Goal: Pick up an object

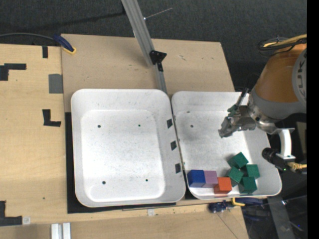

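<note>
Gripper [227, 130] over right bin [199, 108], jaw state can't tell; blocks [241, 172] clustered at its near edge look light, rigid — grab the blue cube [196, 178] across flat sides.

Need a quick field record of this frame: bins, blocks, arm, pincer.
left bin: white, shallow
right bin: white, holds all the blocks
blocks: blue block, purple block, orange block, green blocks clustered at the near right corner
arm: enters from the right, over the right bin
pincer: above bare bin floor, apart from the blocks, nothing seen between its fingers
task state: no block picked up yet
</note>
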`<state>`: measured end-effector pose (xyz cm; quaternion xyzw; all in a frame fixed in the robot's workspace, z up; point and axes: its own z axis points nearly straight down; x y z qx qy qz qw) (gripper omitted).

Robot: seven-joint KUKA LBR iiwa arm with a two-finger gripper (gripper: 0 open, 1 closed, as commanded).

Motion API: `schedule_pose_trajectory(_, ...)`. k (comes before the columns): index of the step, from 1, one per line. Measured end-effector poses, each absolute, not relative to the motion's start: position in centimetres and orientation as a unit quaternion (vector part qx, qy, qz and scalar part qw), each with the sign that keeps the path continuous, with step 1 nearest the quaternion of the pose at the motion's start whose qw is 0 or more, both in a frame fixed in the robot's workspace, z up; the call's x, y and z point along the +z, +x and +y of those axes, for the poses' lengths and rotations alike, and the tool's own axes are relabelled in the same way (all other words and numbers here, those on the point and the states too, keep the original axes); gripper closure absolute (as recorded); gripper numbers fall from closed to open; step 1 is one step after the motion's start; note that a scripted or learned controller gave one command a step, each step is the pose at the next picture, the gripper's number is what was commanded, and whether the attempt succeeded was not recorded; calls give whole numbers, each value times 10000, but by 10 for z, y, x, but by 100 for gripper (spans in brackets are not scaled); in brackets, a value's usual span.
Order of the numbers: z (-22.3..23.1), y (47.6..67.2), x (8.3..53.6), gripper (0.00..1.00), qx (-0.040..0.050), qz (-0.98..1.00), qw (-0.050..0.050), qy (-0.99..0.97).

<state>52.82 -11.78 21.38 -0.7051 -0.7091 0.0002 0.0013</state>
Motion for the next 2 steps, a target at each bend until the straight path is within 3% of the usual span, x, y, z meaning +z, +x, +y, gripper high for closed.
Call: schedule_pose_trajectory(2,-9,503,206,100,6,-7095,18,-7047)
